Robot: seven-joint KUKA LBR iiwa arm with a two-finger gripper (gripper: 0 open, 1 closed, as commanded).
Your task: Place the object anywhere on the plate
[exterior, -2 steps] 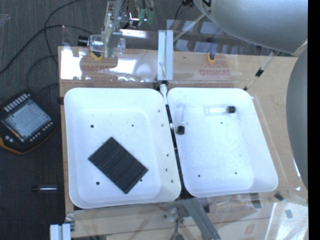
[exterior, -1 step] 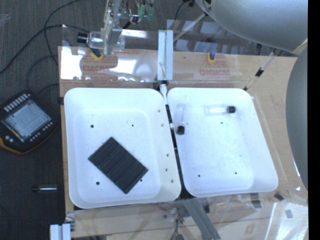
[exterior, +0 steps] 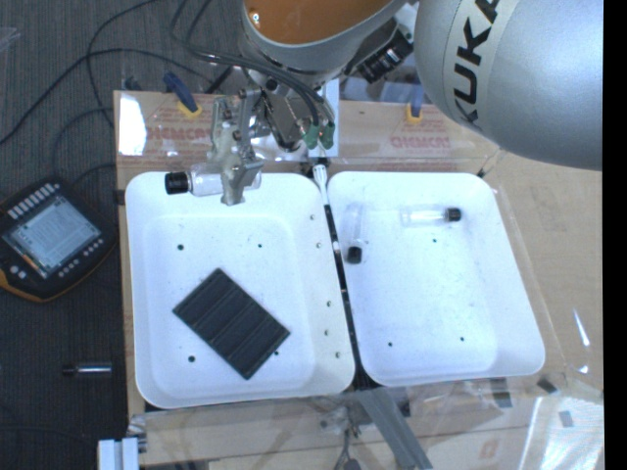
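A small clear vial with a black cap [exterior: 194,180] lies sideways at the far rim of the left white bin [exterior: 147,375], its capped end pointing left and its other end meeting the tip of the gripper [exterior: 233,194]. I cannot tell whether the jaws are clamped on the vial, apart, or only touching it, because the tip is a tangle of metal and cable seen from above. The plate [exterior: 231,323], a dark ribbed rectangle lying at an angle, sits on the floor of the same bin, nearer the camera and well apart from the vial. To do this step well, I would confirm that the vial rises with the gripper, carry it level toward the near side, lower it over the plate's middle, and release low, since a round vial will probably roll along the ribs. Two similar vials lie in the right bin [exterior: 509,262], one near the dividing rim [exterior: 353,235] and one farther right [exterior: 431,215]. The grey arm [exterior: 519,57] and its orange band [exterior: 313,3] cover the bench [exterior: 157,130] behind the bins.
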